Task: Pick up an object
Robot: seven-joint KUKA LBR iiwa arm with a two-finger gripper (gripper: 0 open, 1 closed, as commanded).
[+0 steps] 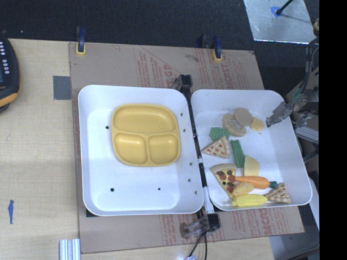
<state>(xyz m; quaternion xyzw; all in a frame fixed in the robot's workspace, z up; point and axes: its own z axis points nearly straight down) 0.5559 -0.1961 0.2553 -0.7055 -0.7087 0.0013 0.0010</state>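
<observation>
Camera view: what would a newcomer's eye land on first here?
Probably the yellow divided tray, alone in the left bin. Next, the jumble of toy food in the right bin: pizza slices, a carrot, a banana. The gripper hangs at that bin's upper right edge, near a small yellow piece.

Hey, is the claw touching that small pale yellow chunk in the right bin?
Apart. The camera view shows bare white bin floor between the claw and the small pale yellow chunk.

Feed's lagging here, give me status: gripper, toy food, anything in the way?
Gripper at right bin's far edge, holding nothing. Toy food piled in that bin, untouched. Yellow piece nearest the tip.
</observation>
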